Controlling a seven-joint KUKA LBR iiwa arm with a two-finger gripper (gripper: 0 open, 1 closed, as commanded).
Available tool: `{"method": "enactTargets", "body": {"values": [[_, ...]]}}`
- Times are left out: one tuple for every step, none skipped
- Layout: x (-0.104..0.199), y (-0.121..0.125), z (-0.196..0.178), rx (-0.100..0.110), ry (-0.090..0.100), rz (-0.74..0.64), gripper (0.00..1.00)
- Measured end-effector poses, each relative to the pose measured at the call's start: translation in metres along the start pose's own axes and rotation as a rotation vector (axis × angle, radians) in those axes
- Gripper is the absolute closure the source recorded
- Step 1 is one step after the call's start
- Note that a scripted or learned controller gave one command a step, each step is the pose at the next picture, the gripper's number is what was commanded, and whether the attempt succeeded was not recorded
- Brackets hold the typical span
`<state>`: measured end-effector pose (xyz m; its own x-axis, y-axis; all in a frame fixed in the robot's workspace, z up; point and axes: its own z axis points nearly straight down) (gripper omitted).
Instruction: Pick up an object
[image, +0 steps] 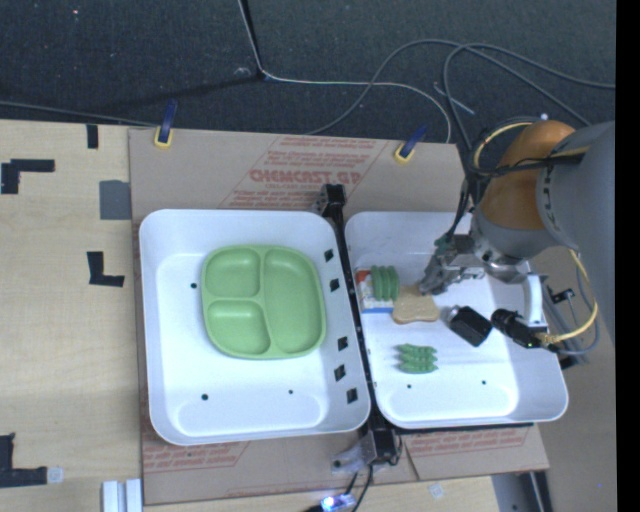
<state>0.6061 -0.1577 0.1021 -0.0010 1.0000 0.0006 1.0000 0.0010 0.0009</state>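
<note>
One camera is fixed high above the bench and looks down at a slant. It sees both shallow white plastic bins (160, 300) whole, at medium distance. The grey arm with orange band (530, 190) enters from 3 o'clock.

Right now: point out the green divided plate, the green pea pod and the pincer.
green divided plate (264, 301): camera view, centre where its dividers meet, left bin.
green pea pod (416, 358): camera view, middle of the pod, right bin.
pincer (436, 281): camera view, at its fingertips, above the tan piece.
</note>
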Motion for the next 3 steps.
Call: {"method": "enactTargets", "body": {"values": [[0.005, 0.008, -0.059, -0.003, -0.002, -0.001, 1.00], [0.015, 0.014, -0.116, -0.005, -0.002, -0.002, 1.00], [0.015, 0.015, -0.165, -0.004, -0.002, 0.000, 1.00]]}}
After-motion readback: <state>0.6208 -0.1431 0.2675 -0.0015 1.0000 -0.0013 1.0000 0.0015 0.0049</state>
